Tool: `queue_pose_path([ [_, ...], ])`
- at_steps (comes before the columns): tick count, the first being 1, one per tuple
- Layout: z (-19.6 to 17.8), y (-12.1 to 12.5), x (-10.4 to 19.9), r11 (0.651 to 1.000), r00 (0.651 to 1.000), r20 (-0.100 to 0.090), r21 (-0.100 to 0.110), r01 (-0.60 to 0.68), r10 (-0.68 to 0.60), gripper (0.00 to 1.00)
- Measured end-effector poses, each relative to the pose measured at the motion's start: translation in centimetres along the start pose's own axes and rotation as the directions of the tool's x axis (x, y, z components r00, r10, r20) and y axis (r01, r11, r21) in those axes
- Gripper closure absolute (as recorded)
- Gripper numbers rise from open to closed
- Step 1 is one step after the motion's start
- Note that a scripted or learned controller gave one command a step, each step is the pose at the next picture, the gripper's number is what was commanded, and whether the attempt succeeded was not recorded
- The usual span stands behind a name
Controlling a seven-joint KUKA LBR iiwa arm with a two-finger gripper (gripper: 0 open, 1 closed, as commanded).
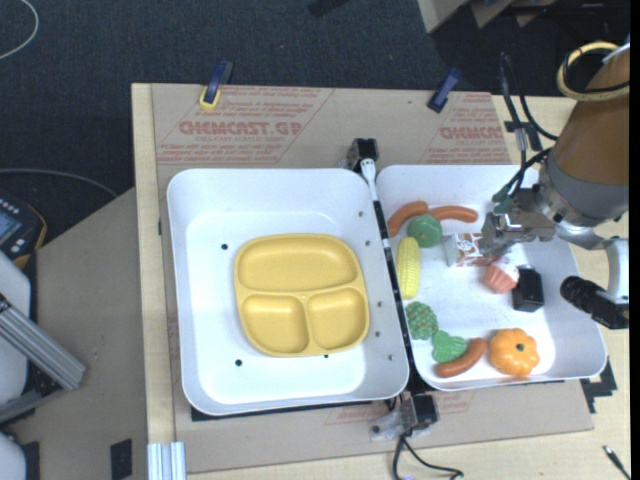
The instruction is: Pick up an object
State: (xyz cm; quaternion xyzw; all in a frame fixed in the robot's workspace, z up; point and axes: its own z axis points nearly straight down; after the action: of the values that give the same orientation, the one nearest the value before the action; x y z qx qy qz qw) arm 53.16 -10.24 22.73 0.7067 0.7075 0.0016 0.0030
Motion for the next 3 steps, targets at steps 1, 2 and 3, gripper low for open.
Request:
queue_pose_path([
  [1, 1.2, 2.7, 4.3, 1.000, 1.000, -0.002, 0.003, 0.005, -0.005, 1.00],
  [2, 1.2, 6.1, 8.3, 1.000, 1.000, -0.002, 0.002, 0.004, -0.004, 1.00],
  [3, 1.1, 5.5, 9.2, 1.000, 1.000, -0.002, 0.008, 0.000, 0.000, 1.00],
])
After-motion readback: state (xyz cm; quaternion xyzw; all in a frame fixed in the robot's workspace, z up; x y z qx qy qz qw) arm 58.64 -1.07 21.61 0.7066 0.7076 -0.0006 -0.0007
